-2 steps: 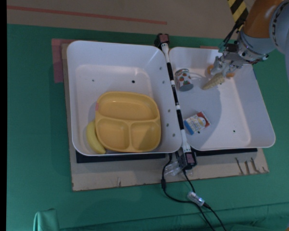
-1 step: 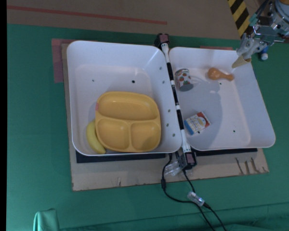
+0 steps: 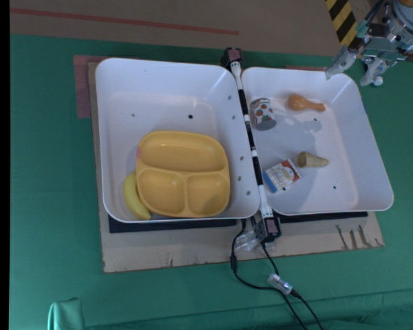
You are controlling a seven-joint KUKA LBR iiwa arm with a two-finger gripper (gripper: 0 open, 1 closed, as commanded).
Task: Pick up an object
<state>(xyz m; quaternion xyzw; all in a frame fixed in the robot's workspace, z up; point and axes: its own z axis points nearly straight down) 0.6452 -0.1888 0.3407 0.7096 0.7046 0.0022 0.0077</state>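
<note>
Gripper (image 3: 356, 66) empty, fingers apart, at bin's (image 3: 372, 150) 1 o'clock corner; drumstick (image 3: 304, 103) looks light, rigid, slick, so grab its thick end.

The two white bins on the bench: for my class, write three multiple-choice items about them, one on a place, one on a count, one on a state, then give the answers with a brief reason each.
1. Where does the banana lie?
A. In the left bin, beside the yellow tray
B. In the right bin
C. On the green cloth

2. How many things lie in the right bin?
A. Two
B. Four
C. Six

3. What does the gripper hold?
A. The banana
B. The small carton
C. Nothing

Answers: 1 A, it rests against the tray's left edge. 2 B: cup, drumstick, cone, carton. 3 C, its fingers are spread with nothing between, over the bin's far right corner.
</note>
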